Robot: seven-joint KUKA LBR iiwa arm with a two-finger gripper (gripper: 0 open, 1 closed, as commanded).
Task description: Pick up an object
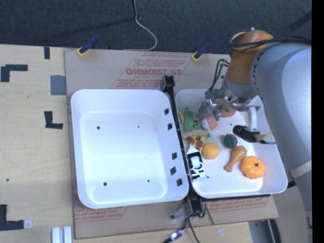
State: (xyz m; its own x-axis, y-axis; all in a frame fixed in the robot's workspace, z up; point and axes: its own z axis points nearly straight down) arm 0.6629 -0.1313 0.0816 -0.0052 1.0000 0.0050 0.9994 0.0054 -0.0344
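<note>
My gripper [208, 111] is low over the upper middle of the right bin [268, 186]. Just below it, close to its tip, lies a small red and white piece [211, 122]. A green toy [188, 119] lies to its left, with a yellow slice [195, 138] under that. Toward the front sit an orange ball [210, 150], a green vegetable [231, 140], a tan drumstick [235, 157] and an orange pumpkin [252, 167]. I see nothing clearly between the fingers.
The left bin [81, 135] sits beside the right one, and the two share a dark clipped wall [175, 135]. A black and white card [196, 165] lies by that wall. The arm covers the right bin's far right side.
</note>
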